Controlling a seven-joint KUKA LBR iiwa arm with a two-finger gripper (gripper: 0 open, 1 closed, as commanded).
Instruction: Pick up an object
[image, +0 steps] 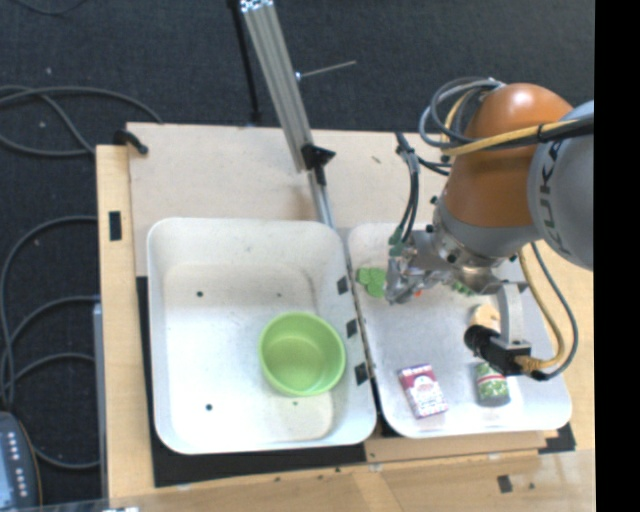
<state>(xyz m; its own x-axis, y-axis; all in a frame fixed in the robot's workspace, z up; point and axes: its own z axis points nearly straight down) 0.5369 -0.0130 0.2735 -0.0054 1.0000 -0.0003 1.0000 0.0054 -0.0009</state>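
My gripper hangs low over the back left part of the right bin, under the orange wrist band. A small green object lies right beside it, at the bin's left wall. A red and white packet lies near the front of the right bin, with a small green can to its right. A green bowl sits upright in the left bin, toward its front right.
A slanted metal pole rises from behind the bins, between them. Black cables lie on the dark floor at left. A black part of the arm's fitting with a yellow cable hangs over the right bin.
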